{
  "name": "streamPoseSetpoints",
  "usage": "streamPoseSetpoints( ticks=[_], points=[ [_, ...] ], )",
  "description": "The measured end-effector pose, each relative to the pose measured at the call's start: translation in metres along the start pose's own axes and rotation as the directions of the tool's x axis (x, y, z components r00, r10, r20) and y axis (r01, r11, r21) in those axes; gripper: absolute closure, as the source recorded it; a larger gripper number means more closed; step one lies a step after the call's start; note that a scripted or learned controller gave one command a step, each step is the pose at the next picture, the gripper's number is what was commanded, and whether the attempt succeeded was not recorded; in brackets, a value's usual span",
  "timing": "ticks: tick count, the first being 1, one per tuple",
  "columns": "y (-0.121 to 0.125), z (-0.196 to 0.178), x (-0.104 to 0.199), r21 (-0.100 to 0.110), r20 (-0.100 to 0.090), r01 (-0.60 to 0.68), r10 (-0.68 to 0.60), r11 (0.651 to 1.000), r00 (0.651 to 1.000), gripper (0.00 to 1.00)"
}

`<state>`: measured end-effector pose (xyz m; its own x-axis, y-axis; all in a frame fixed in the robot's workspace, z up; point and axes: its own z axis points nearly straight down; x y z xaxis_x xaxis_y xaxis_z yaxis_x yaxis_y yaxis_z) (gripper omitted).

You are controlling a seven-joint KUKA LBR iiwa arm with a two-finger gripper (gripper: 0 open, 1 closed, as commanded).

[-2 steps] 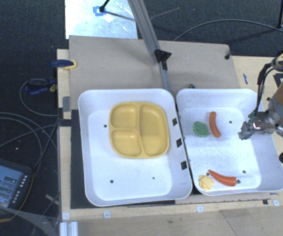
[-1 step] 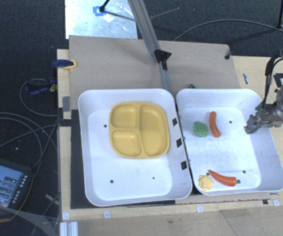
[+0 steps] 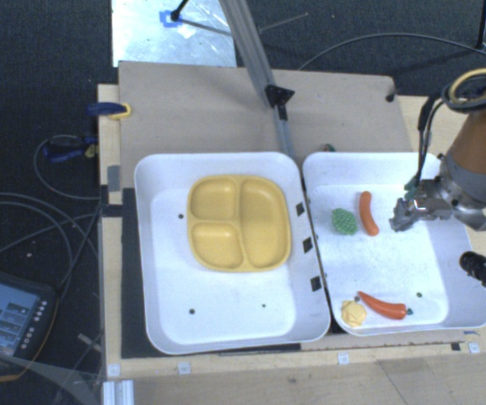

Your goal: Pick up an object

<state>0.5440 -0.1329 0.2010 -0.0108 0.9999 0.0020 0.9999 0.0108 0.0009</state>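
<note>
The right bin [image 3: 420, 264] holds a green broccoli-like piece [image 3: 343, 221], a small orange sausage [image 3: 366, 213] standing lengthwise beside it, a longer red-orange sausage [image 3: 383, 305] near the front edge, and a small yellow piece [image 3: 353, 313] at the front left corner. My gripper [image 3: 405, 213] hangs over the right bin, just right of the small orange sausage and apart from it. Nothing shows between its tips.
The left bin [image 3: 226, 310] carries a yellow divided plate [image 3: 238, 223]. A grey pole [image 3: 256, 53] slants across the back of the bench. Cables and a handheld controller [image 3: 7, 310] lie on the floor at left.
</note>
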Motion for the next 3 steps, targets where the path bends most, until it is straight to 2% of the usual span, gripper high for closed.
streamPoseSetpoints(
  ticks=[3],
  points=[
    [-0.025,-0.028,0.155,-0.002,0.0,0.001,-0.001,1.0,1.0,1.0]
  ],
)
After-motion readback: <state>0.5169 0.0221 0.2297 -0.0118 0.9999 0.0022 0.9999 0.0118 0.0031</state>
